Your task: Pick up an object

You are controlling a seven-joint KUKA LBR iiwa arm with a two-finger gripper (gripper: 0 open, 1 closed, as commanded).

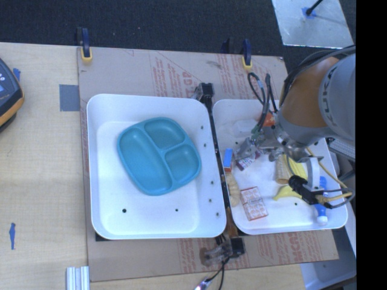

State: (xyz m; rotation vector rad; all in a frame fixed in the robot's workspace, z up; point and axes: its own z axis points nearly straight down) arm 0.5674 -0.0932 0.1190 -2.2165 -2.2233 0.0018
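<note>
Now | smooth blue three-section plate [158,155] in left bin [97,162] | pincer [254,150] possibly open, cannot tell

A blue divided plate [158,155] lies in the left white bin [97,162]; blue clamps [85,43] grip the cardboard.

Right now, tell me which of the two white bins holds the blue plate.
The left bin holds the blue plate, lying alone. The right bin has small clutter under the gripper.

The arm [326,98] is grey with a broad orange band, thin cables trailing by its metal claw [257,147].
</note>
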